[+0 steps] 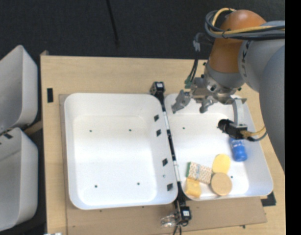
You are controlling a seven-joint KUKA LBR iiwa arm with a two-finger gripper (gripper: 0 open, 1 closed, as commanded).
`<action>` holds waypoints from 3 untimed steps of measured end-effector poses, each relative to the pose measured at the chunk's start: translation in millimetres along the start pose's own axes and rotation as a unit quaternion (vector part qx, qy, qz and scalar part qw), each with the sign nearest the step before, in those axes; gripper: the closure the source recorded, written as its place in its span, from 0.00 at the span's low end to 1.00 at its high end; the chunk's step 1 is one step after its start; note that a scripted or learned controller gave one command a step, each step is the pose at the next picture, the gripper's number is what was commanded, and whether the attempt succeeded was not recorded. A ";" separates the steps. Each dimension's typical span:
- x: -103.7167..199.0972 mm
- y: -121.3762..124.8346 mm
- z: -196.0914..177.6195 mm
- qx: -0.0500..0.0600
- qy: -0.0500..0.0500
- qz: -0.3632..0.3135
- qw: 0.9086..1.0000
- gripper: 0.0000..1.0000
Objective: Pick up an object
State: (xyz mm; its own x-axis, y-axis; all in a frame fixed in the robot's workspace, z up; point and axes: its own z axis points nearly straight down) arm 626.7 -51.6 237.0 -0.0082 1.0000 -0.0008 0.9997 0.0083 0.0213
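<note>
The grey two-finger gripper (192, 103) hovers over the far end of the right shallow white bin (199, 131), fingers spread and holding nothing. Candidate objects cluster near: a round tan disc (221, 184), a yellow block (192, 188), and a blue cylinder (238, 149). The approach step is in hand; next, the gripper probably must travel nearer and descend.

The arm (261, 58) is a thick, smooth grey tube, and above the wrist it swells into a rounded orange band (234, 33) with a slight sheen. Black and yellow cables loop over the top of that band and run off along the grey casing, while a thin dark cable drops beside the wrist. Below sits a metal-grey wrist block, and the gripper (192, 103) is made of two dull grey, angular fingers (180, 102)
</note>
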 end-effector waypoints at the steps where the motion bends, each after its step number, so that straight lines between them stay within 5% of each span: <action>1: 68.6 32.6 -14.4 0.007 0.001 -0.001 1.000 0.00; 2: 62.5 32.0 -23.9 0.007 -0.001 0.000 1.000 1.00; 3: 92.6 62.7 22.4 0.009 0.000 0.002 1.000 1.00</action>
State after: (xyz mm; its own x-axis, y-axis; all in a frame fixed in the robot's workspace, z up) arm 689.1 41.6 215.8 -0.0036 1.0000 -0.0013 1.0000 0.0036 0.0036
